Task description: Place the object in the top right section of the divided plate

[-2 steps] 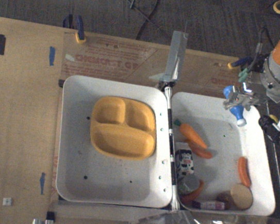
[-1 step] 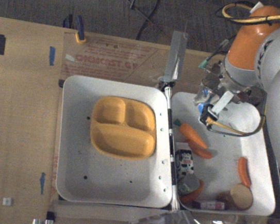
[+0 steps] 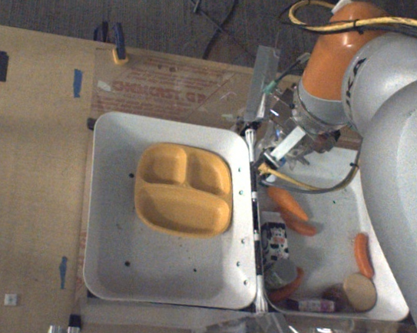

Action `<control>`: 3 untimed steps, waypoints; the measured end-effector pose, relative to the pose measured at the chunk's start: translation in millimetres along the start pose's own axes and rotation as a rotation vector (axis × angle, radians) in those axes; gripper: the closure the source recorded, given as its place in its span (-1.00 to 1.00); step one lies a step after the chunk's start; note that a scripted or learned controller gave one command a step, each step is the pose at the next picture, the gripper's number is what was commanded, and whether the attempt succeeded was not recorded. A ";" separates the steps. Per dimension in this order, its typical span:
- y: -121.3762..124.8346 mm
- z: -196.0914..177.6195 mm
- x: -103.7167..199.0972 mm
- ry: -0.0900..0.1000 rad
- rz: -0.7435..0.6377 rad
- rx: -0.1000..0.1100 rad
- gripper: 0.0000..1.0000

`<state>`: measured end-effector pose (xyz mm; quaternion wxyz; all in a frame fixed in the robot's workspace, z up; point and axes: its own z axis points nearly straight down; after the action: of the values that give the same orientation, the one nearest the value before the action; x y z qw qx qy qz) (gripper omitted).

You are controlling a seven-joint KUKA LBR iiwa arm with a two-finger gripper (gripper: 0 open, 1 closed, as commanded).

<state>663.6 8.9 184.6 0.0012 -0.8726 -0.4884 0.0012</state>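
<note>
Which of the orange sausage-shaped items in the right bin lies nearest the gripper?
The long orange one just below the gripper, at the bin's upper left; the other lies by the far right wall.

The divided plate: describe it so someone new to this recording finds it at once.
Of the two white bins, take the left bin. The divided plate lies alone near its middle, yellow-orange with rounded corners, two small sections above one wide one. Every other item, such as the carrot, sits in the right bin.
</note>
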 end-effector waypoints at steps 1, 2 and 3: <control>-56.2 -20.6 -0.9 0.000 -0.406 0.000 1.00; -78.7 0.7 31.7 -0.001 -0.167 0.002 1.00; -116.1 0.9 9.5 -0.001 -0.279 0.001 1.00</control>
<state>569.6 77.7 184.0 0.0015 -0.7962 -0.6051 0.0014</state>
